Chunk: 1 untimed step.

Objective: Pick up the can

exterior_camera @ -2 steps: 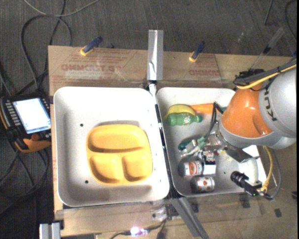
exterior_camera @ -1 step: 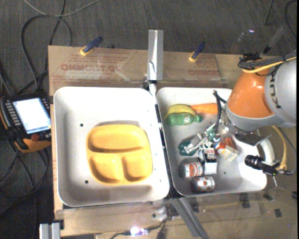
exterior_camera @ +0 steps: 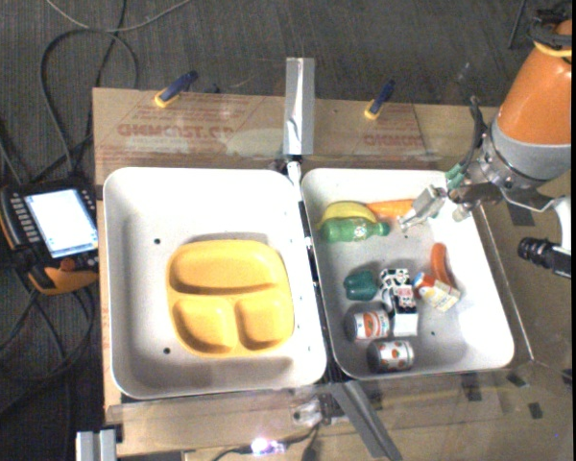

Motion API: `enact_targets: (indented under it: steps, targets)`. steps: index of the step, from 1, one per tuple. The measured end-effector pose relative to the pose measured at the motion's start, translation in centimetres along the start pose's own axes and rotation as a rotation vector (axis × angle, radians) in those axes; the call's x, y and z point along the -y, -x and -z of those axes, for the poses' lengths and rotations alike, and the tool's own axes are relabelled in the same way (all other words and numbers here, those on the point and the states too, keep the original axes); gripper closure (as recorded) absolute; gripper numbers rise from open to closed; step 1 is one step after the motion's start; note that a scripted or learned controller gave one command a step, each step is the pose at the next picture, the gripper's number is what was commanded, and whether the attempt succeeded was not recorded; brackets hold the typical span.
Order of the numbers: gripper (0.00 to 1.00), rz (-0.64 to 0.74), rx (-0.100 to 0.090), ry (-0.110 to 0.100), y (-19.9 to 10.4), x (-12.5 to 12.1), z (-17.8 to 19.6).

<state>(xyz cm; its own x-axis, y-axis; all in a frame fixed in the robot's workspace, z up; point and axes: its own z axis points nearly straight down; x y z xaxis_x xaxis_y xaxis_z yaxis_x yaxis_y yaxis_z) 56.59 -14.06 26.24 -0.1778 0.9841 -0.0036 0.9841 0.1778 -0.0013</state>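
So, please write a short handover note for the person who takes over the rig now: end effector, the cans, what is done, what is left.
End effector: at the far side of the right bin, above the carrot, with nothing between its fingers.
Cans: two lie in the right bin's near part, the upper can and the lower can. Both are apart from the end effector.
Left bin: holds a yellow tray.
Done: no can is picked up yet.
Left: move over a can, grasp it, lift it.
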Motion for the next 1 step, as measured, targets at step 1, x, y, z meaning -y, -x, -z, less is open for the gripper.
enact_targets:
  steps: [1]
  targets:
    - [0.00,-0.068,-0.004,-0.003,-4.10,1.55,-16.08]
